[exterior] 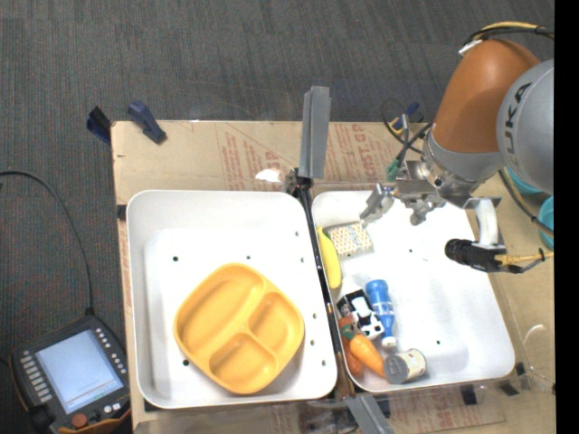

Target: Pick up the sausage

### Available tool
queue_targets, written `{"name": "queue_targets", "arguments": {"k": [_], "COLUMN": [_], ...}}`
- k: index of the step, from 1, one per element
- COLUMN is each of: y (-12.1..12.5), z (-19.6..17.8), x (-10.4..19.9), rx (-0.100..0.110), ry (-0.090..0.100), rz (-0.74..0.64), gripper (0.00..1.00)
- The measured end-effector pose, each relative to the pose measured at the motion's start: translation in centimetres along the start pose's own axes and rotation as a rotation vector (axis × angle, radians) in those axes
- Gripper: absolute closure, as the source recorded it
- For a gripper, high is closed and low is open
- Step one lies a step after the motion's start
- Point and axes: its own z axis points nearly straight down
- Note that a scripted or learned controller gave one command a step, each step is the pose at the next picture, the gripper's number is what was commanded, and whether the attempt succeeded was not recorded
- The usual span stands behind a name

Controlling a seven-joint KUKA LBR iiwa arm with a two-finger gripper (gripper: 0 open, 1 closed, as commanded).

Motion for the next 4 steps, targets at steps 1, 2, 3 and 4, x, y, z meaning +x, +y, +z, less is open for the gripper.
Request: {"name": "queue_targets", "arguments": {"k": [1, 2, 3, 4], "y": [-4.8, 2.5, 2.5, 1.2], "z": [13.4, 10.7, 9.8, 2.7], "x": [-3.7, -9.8, -9.8, -8.2], "rx": [0.001, -0.004, -0.003, -0.003], "ry": [0.001, -0.001, -0.001, -0.001], "rz": [0.185, 0.117, 0.115, 0.265], "gripper": [0.0, 0.0, 1.0, 1.0]}}
